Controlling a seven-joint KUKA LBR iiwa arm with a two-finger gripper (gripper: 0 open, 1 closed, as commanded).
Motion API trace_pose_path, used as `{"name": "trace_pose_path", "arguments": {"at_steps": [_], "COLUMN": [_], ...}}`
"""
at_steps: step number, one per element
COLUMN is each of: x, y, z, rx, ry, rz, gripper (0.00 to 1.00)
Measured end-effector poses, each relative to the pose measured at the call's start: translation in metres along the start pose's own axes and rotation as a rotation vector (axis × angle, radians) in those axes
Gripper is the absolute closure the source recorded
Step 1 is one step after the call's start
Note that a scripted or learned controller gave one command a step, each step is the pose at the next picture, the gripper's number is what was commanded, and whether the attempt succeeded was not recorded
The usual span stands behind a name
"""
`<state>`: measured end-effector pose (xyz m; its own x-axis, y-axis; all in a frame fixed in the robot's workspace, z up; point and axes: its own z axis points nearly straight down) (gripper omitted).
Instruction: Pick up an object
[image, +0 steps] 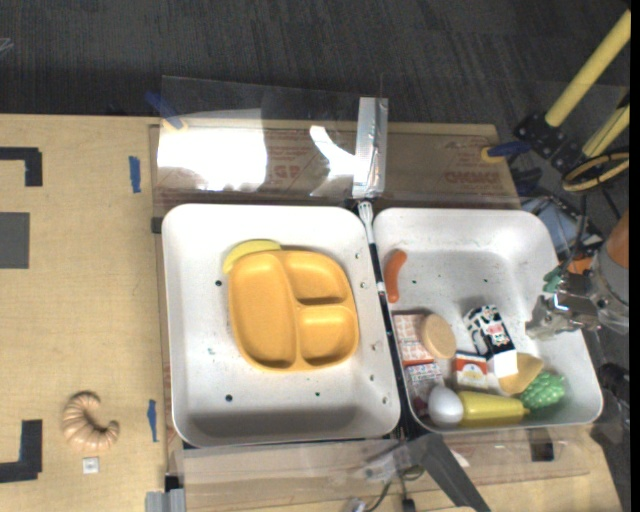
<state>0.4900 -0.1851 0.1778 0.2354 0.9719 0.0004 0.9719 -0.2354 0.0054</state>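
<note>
The right bin (450, 235) holds a heap of small things along its near side: a black-and-white carton (487, 328), a tan round piece (438, 336), a white egg (445, 405), a yellow banana-like piece (490, 408), a green leafy toy (543, 390), and printed packets (412, 345). An orange carrot-like piece (395, 274) lies against the bin's left wall. My gripper (565, 305) hangs at the bin's right rim, to the right of the carton. I see nothing held in it.
The left bin (190, 300) carries a yellow divided tray (292, 305) with a yellow piece (250, 250) behind it. A croissant toy (90, 420) lies on the bench at the near left. Clear plastic sheeting (260, 150) stands behind the bins.
</note>
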Motion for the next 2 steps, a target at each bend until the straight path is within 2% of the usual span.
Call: {"name": "trace_pose_path", "arguments": {"at_steps": [1,2], "x": [0.044,0.075], "y": [0.021,-0.027], "z": [-0.143,-0.206], "rx": [0.001,0.002], "ry": [0.000,-0.001], "rz": [0.248,0.017], "gripper": [1.00,1.00]}}
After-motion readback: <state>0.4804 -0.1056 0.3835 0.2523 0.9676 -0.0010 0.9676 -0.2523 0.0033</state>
